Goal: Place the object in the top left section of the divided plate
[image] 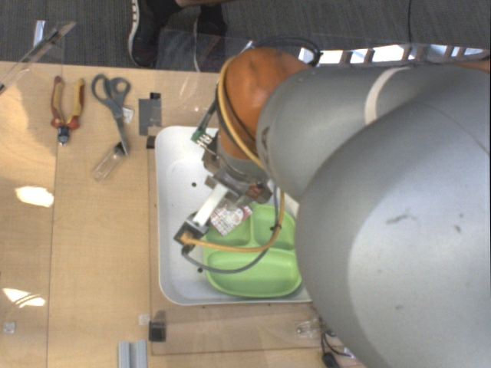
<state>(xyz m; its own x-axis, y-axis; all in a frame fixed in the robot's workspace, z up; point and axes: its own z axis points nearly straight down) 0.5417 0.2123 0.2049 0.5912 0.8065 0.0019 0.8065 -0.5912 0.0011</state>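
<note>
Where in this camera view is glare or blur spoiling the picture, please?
In the camera view, bright glare patches sit on the wooden bench at left; the grey arm looms large and soft-edged close to the lens, hiding much of the white bin; the scissors and pliers stay sharp.

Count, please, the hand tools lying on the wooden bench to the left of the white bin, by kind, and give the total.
Pliers with red handles: 1
Scissors with grey handles: 1
Total: 2
</note>
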